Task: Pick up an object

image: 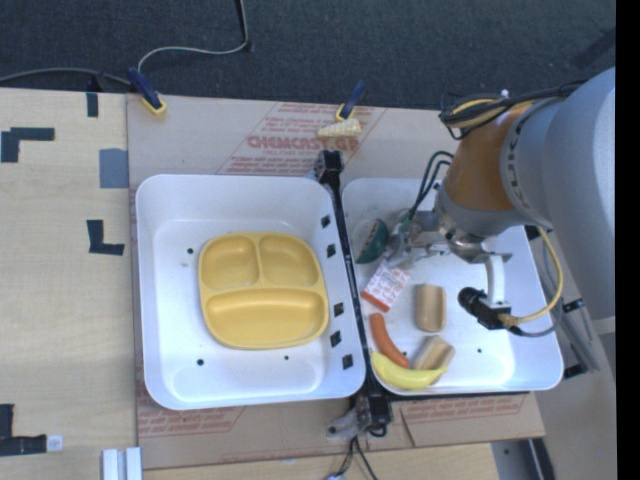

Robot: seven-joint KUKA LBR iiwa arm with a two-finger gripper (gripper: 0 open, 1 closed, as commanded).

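My gripper [408, 238] hangs low over the back left part of the right bin [520, 368], under the orange-banded wrist. A dark green object [374, 239] lies just to its left, by the bin's divider. A red and white packet [385, 287] lies right below the gripper. Further to the front are a tan cylinder [430, 308], an orange carrot-like piece [386, 338], a second tan piece [433, 351] and a yellow banana [405, 374]. The arm hides whatever lies directly beneath the gripper.
The left bin [165, 298] holds a yellow divided plate [264, 290]. A black divider [340, 258] separates the bins. Black and yellow cables hang from the arm over the right bin's right side. Cardboard and clamps lie behind the bins.
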